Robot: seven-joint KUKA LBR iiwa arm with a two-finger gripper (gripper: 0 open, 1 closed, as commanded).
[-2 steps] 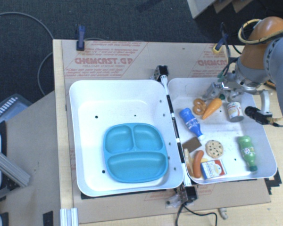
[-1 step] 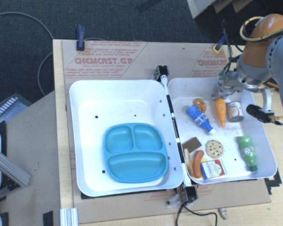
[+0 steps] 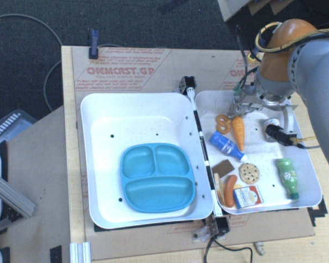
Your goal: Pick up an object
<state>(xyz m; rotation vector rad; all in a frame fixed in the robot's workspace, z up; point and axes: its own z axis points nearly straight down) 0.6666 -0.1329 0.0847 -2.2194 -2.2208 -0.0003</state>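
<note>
While your end effector (image 3: 247,104) is hanging over the right bin's (image 3: 312,188) top-left corner, the carrot (image 3: 239,132) is sitting just below it, long axis running up-down, pretzel (image 3: 223,124) touching its left side. Can't tell how wide it's set. You're getting open floor to the right; the bin wall is crowding above.

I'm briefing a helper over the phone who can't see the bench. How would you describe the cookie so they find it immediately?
Look in the right-hand white bin, the one crowded with toy food. Near its front edge, the cookie lies flat between the green bottle and a brown square. It is the only round, tan disc with dark specks.
</note>
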